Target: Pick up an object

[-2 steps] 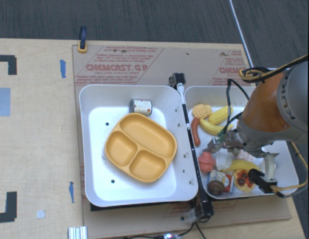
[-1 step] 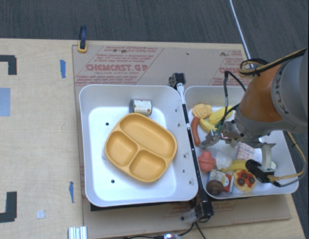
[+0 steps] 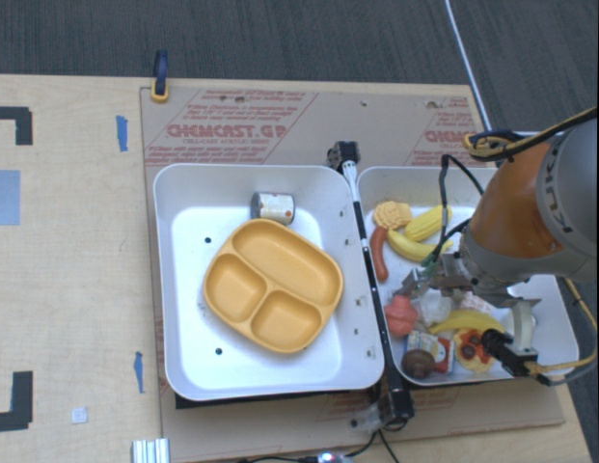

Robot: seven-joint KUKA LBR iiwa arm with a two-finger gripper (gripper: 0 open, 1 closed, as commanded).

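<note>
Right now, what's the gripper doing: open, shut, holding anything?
Gripper: down in the right bin among the toy food; whether it is open or shut cannot be told, and no object can be seen held.

Two white bins (image 3: 174,258), one yellow divided plate (image 3: 272,285), two bananas (image 3: 412,246), one hot dog (image 3: 379,253).

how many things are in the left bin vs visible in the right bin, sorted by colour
Left bin:
Yellow-orange three-compartment plastic plate: 1
Small silver metal can: 1

Right bin, what the arm leaves visible:
Yellow (corn cob, two bananas): 3
Orange ridged round toy: 1
Red sausage: 1
Pink lumpy toy: 1
Brown round toy: 1

Total: 9
</note>
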